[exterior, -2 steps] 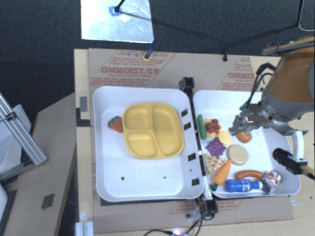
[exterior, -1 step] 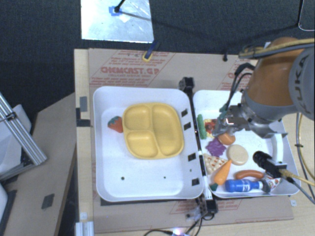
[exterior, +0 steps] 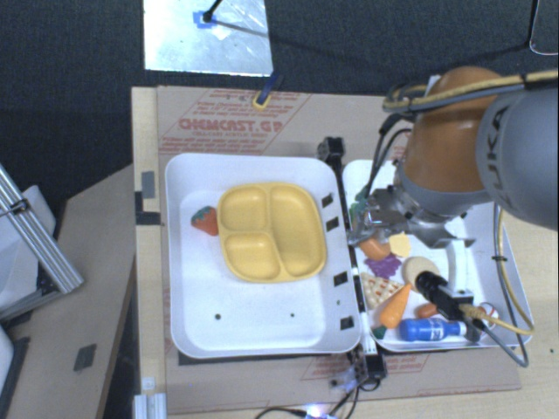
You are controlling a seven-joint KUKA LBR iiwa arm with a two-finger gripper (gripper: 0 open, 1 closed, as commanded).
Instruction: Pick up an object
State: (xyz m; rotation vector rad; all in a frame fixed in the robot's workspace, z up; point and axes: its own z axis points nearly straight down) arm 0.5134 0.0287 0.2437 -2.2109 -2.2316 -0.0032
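The right bin (exterior: 486, 339) holds several toy foods. An orange chunk (exterior: 376, 248) and a yellow wedge (exterior: 399, 245) lie near its left wall, with a purple grape cluster (exterior: 382, 266) and a waffle piece (exterior: 376, 291) below them. A carrot (exterior: 395, 305) and a blue bottle (exterior: 428, 329) lie at the front. My gripper (exterior: 370, 223) hangs low over the bin's left side, just above the orange chunk and next to a green piece (exterior: 357, 206). The arm hides the back of this bin.
The left bin (exterior: 201, 330) holds a yellow divided plate (exterior: 269, 231) and a red strawberry (exterior: 206, 220) at its left. A black-clipped divider wall (exterior: 342, 234) separates the bins. Bench cardboard lies behind, with a shiny square sheet (exterior: 208, 24) farther back.
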